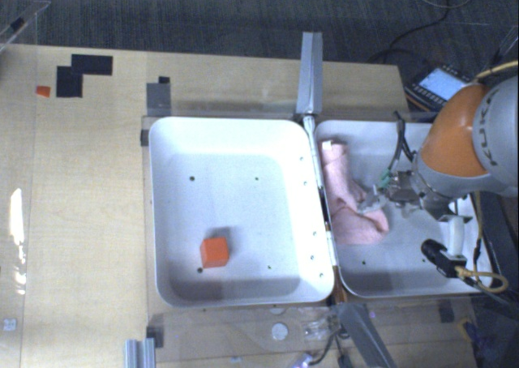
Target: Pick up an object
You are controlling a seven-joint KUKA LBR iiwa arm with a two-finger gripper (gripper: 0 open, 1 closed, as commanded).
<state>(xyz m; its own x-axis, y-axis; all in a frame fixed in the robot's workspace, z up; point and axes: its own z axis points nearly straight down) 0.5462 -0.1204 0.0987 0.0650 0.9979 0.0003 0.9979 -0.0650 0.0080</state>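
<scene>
Arm (466, 143) bent low over right bin (405, 277); jaws (379, 196) at pink cloth (349, 204), open or closed unclear. Orange block (215, 252) in left bin (227, 147).

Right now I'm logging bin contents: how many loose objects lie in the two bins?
2: an orange block in the left bin, and a pink cloth in the right bin. The arm may hide more.

2 white bins (162, 196), 1 orange block (215, 252), 1 pink cloth (345, 196), 1 arm (462, 143).
</scene>
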